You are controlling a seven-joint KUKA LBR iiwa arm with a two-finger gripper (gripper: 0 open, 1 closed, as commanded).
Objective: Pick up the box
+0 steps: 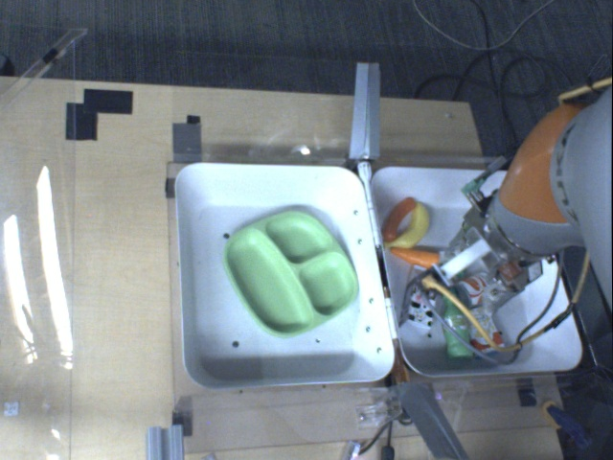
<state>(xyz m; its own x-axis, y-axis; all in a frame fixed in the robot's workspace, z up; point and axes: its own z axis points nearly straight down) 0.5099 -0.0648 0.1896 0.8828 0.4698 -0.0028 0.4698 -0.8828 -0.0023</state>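
My gripper (458,300) hangs low over the front middle of the right bin (556,353), with cables looped around it. A small green item (458,341), which may be the box, lies just below it near the bin's front wall and is partly hidden by the gripper and cables. A dark speckled item (417,307) sits just left of the gripper, against the bin's left side. Nothing can be made out as held.
A curved yellow and red toy (408,220) and an orange carrot-like piece (414,255) lie at the right bin's back left. The left bin (201,353) holds a green divided plate (290,271). A metal divider (365,113) stands behind the bins.
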